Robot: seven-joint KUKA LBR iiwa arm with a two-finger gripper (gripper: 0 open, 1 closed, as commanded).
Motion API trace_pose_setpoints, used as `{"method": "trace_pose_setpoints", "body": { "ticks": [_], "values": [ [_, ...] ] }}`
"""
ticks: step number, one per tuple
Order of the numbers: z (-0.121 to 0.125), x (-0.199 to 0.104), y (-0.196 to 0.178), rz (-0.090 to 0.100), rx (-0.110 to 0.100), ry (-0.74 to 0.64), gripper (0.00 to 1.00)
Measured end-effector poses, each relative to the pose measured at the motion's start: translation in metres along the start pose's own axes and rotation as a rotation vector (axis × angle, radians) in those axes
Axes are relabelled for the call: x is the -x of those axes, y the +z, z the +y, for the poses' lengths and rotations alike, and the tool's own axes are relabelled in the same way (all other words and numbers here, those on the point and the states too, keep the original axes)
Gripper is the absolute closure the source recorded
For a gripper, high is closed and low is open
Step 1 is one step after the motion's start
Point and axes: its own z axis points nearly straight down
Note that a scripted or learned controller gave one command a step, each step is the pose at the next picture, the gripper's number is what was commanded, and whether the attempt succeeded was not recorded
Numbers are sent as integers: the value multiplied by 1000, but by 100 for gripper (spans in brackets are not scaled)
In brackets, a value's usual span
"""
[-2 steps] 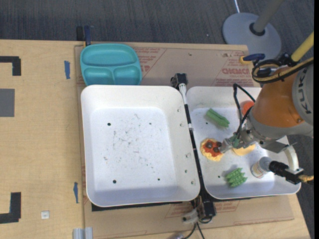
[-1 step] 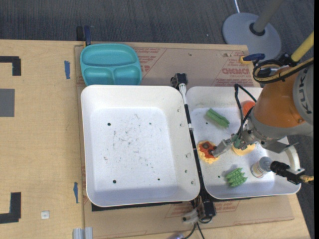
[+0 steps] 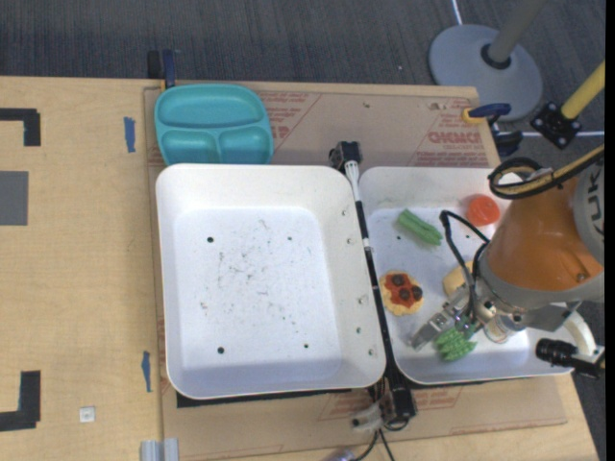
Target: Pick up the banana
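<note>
Two white bins are sitting side by side; I'm seeing the gripper hovering low in the right bin, fingers slightly parted around nothing; the banana, mostly hiding under the arm, is lying at one o'clock from it; a green toy is touching its fingertips; the pizza slice is lying at ten o'clock.

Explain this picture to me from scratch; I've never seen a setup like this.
One camera looks down at a slant on a bench with two shallow white bins. The grey and orange machine entering from the right is a robot arm, ending in a two-finger claw. The left bin has a teal divided tray behind it. The right bin holds toy foods: a green piece, an orange one, a small pizza and a green leafy piece by the claw. A yellowish piece, perhaps the banana, peeks out beside the arm.
</note>
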Motion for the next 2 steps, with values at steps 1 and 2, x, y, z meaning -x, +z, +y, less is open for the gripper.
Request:
{"method": "trace_pose_setpoints", "body": {
  "ticks": [1,2],
  "values": [
    [0,0,0,0,0,0,0],
    [0,0,0,0,0,0,0]
  ]
}}
